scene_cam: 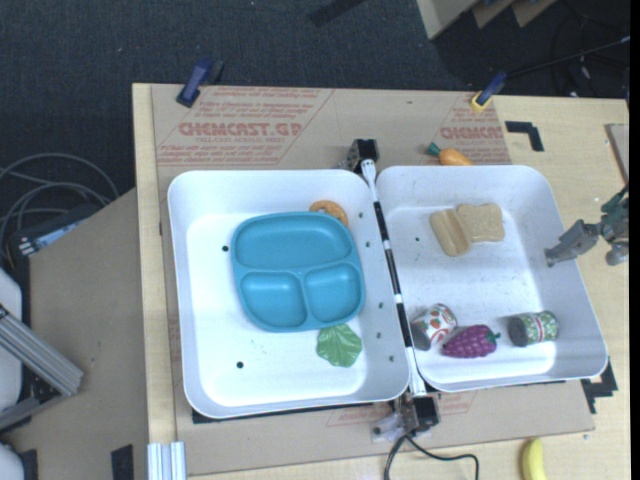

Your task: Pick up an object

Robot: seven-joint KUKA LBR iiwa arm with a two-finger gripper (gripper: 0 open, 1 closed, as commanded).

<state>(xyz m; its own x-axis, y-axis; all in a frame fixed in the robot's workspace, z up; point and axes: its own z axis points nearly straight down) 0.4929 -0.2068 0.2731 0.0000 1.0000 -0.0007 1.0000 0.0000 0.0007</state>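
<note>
1. While the claw (578, 240) sits at the right rim of the right bin (520, 183), nothing shows between its fingers, and whether they are spread or closed I cannot tell at this size.
2. Candidates lie in that bin: a tan bread slice (466, 228) near the far side, and along the near edge a small patterned can (433, 325), a purple grape bunch (470, 342) and a green can (532, 328).
3. In my judgement the green can is the nearest reach, almost below the claw; it lies on its side and may roll, so close across its round body, not its ends.
4. Since the grapes lie just beside the patterned can, a descent there risks nudging both; the bread slice stands well apart from everything and offers room.
5. Leave the left bin (200, 298) with its blue divided plate (297, 268), green leaf (340, 345) and orange piece (328, 209); it is farther.
6. Come down straight, clear of the bin wall.
</note>
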